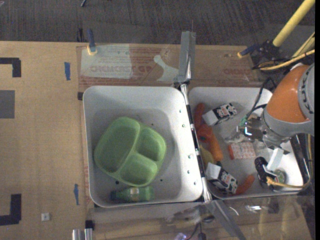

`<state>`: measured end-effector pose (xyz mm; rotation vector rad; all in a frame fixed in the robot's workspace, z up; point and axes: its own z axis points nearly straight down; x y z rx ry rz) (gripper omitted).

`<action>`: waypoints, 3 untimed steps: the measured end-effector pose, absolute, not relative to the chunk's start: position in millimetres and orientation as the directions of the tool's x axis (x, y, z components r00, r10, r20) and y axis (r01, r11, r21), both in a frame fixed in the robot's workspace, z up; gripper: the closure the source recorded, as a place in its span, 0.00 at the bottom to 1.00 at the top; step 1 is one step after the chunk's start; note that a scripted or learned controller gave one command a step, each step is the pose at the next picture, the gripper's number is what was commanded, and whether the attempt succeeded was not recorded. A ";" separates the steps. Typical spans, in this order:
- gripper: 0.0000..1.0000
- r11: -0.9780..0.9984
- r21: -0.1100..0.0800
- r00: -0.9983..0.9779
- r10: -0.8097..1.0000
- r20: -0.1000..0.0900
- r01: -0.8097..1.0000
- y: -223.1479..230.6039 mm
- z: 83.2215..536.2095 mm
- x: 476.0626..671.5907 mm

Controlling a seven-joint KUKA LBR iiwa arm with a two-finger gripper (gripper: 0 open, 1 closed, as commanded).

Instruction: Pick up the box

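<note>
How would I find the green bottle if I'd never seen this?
Look in the left bin, the one holding the green divided plate. Below the plate, near the bin's front wall, the green bottle lies on its side. It is darker, slimmer, with a yellowish label.

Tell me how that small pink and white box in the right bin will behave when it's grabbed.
The pink and white box lies flat, so it probably won't roll or tip. It looks like thin carton, likely light and crushable. The gripper hangs beside it; a push would probably slide it across the right bin.
</note>
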<state>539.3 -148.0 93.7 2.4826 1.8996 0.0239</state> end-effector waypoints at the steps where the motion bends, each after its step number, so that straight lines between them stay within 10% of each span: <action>1: 0.00 -0.530 -0.028 0.529 0.848 -0.010 0.848 -141.9 85.6 628.6; 2: 0.00 -0.614 -0.063 0.612 0.789 -0.045 0.787 -129.3 88.9 649.8; 3: 0.00 -0.639 -0.040 0.638 0.769 -0.042 0.768 -119.6 90.7 652.0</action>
